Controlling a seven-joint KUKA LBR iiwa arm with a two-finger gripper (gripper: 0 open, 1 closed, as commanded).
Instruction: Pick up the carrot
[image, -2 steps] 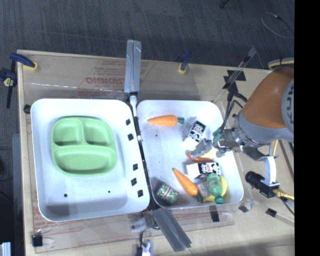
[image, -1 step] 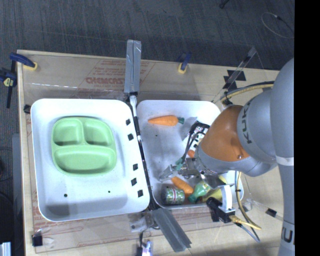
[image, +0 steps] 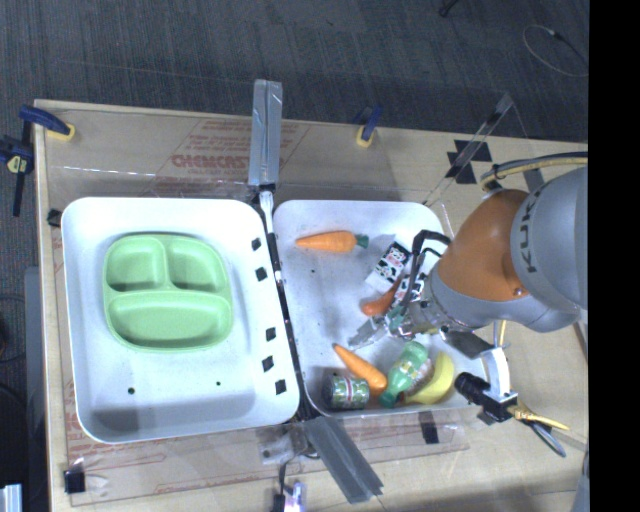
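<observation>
Three carrots lie in the right bin (image: 300, 300). One long carrot (image: 325, 241) with a green stub rests near the bin's far wall. A second carrot (image: 360, 367) lies near the front wall, beside a can. A third, smaller carrot (image: 380, 302) sits mid-bin, right against the tip of my gripper (image: 392, 315), which reaches down from the right under the orange wrist band (image: 480, 260). The arm's body hides how the gripper stands around that small carrot.
Along the right bin's front wall sit a green can (image: 350, 392), a green bottle (image: 408, 368) and a banana (image: 436, 380). A black-and-white packet (image: 393, 262) lies near the gripper. The left bin (image: 90, 380) holds a green divided plate (image: 168, 290).
</observation>
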